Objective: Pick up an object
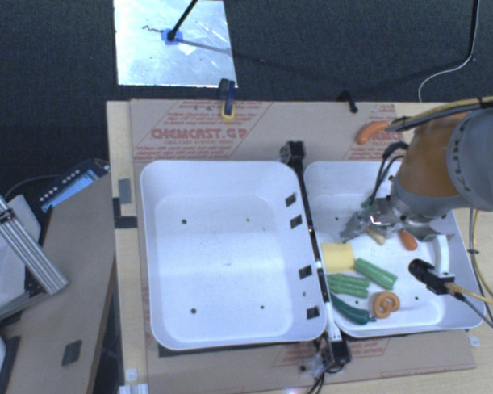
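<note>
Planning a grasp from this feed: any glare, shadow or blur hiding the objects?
Camera view: even lighting, soft overall; glare only on the shiny sheet beyond the bench; the arm shades the right bin lightly; yellow block and green pieces are readable, gripper detail blurred.

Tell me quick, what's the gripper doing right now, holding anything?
gripper: cannot be told; it sits low in the right bin above the yellow block.

Yellow block [338, 256], green beans [373, 272], white bins [222, 178].

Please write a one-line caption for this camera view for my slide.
KUKA arm's end effector poised above yellow block and green pieces in the right bin.
</note>
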You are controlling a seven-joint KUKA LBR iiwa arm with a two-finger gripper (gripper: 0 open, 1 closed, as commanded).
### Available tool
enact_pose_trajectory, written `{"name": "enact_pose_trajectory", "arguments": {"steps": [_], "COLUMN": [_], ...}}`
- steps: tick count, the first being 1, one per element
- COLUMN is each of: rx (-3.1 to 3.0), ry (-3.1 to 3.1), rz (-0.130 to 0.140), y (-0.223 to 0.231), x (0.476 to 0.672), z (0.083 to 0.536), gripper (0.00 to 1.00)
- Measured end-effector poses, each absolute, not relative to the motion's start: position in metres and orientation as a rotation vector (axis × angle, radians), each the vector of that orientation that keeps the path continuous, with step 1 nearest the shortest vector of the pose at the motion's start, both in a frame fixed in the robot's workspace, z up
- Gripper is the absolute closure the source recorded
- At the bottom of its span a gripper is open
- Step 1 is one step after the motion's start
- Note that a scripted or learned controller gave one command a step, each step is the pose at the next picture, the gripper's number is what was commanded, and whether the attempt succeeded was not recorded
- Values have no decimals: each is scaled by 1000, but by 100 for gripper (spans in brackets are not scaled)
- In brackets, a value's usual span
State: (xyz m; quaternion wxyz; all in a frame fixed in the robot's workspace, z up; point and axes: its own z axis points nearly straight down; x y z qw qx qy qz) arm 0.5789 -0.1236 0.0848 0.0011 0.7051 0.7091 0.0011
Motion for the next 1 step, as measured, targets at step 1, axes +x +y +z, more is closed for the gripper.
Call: {"name": "enact_pose_trajectory", "arguments": {"steps": [1], "rx": [2216], "ry": [2220], "rz": [4], "y": [-163], "x": [615], "z": [86], "gripper": [0]}}
